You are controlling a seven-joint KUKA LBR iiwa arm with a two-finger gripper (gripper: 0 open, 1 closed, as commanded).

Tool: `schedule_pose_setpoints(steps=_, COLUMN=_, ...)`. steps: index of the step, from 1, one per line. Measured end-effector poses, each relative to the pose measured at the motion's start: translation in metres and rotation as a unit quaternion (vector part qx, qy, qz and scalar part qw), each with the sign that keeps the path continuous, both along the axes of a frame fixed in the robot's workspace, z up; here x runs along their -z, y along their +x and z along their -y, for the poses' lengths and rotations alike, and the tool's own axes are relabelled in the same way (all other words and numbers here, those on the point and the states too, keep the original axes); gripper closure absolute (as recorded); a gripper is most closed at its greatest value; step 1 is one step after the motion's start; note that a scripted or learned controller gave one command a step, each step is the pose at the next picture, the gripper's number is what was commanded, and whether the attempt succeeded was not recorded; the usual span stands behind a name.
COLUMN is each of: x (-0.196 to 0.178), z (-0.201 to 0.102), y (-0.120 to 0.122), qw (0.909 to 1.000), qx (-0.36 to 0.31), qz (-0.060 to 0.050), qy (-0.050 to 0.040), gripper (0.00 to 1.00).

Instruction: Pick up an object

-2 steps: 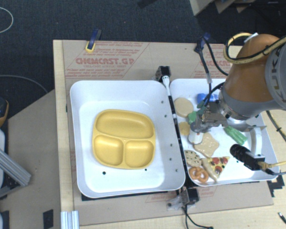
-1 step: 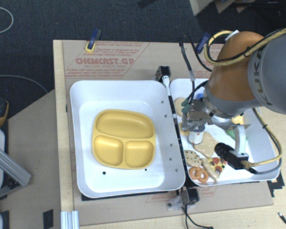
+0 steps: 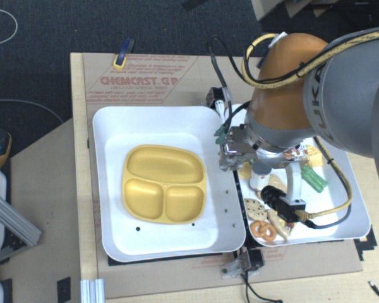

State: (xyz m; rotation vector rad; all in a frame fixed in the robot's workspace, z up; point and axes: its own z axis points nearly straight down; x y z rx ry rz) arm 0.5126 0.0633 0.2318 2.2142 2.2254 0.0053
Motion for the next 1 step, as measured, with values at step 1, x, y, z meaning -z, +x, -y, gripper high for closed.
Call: schedule_pose_setpoints(steps=1, x=-0.0017, z=-0.0155, y=0.0033, qw=1.0000, qx=0.001, qz=0.000, qy=-0.0003, gripper=1.00)
